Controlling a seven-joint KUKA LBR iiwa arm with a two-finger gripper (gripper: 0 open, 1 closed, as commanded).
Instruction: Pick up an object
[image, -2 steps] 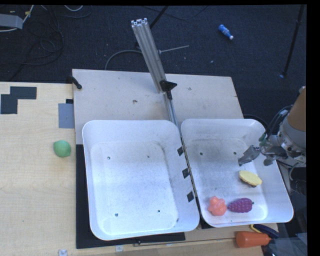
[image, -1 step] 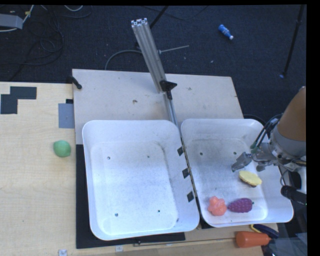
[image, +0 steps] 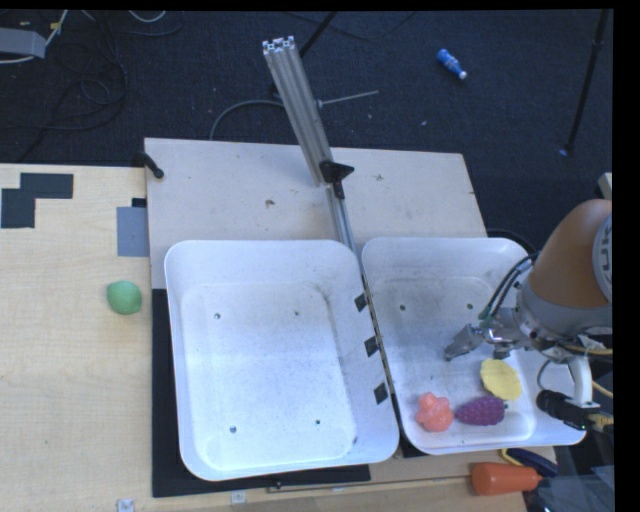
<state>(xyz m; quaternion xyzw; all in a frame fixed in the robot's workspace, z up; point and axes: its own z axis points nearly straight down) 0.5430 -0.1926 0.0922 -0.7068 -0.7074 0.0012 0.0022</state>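
Observation:
Three small objects lie in the right bin (image: 440, 262) near its front edge: a yellow piece (image: 500, 378), a purple grape-like cluster (image: 481, 410) and an orange-pink lump (image: 434, 411). My gripper (image: 468, 343) hangs low over the right bin, just up and left of the yellow piece, and nothing shows in its grasp. The grey arm with its orange band (image: 575, 265) comes in from the right edge.
The left bin (image: 190, 262) stands beside the right one, with black clips along the shared rim. A green ball (image: 124, 297) rests on the wooden bench to the left. An orange object (image: 505, 478) lies in front of the right bin. A metal rail (image: 305, 105) slants up behind the bins.

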